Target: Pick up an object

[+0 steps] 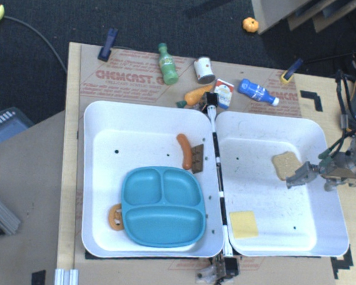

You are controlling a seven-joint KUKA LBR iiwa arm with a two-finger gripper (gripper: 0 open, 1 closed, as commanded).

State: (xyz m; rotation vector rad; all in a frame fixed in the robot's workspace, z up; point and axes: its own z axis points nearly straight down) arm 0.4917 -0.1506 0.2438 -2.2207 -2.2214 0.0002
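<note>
Evidently the target is the tan bread slice (285,164) lying flat in the right bin (319,245), up from the yellow sponge (243,224). The gripper (299,177) sits just right of the slice; whether it is spread or pressed together, I cannot tell. Likely light, soft, crumbly; pinch across its edges gently.

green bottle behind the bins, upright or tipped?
Tipped. The green bottle lies on its side on the brown board behind the left bin, cap end pointing away from the bins.
</note>
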